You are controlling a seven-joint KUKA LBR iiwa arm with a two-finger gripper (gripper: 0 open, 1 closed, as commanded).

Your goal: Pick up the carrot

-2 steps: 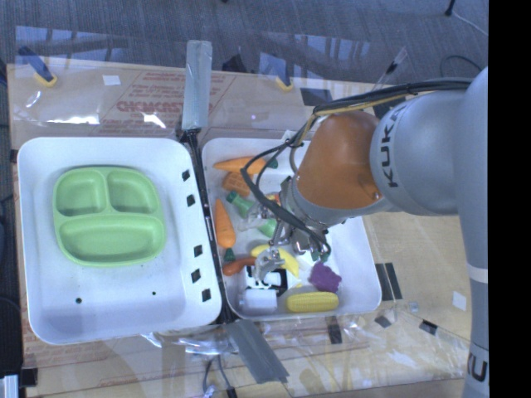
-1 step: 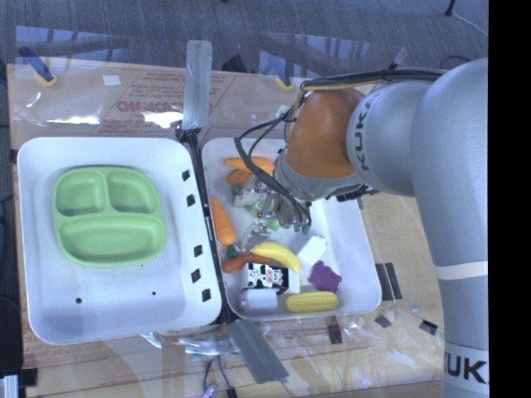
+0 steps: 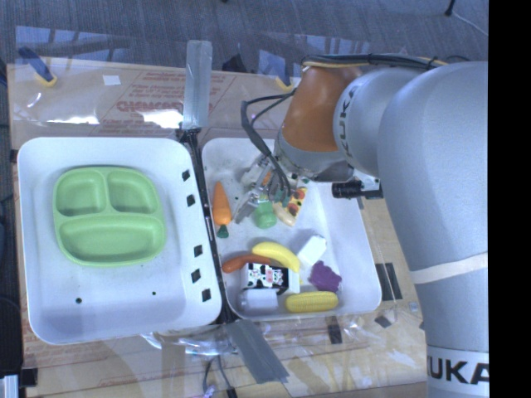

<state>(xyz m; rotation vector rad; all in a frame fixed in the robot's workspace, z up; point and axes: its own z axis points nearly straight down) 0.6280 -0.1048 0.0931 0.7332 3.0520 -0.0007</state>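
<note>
Near the right bin's (image 3: 365, 264) front wall: corn cob (image 3: 311, 302), purple piece (image 3: 324, 277), banana (image 3: 276, 255). Farther back, against that bin's left wall, lay the carrot (image 3: 221, 206), lengthwise, green top frontward. Probably light, stiff, smooth plastic; best pinched across its thick orange middle. Beyond, just right of it, hung the gripper (image 3: 264, 191); grip state impossible to tell.
</note>
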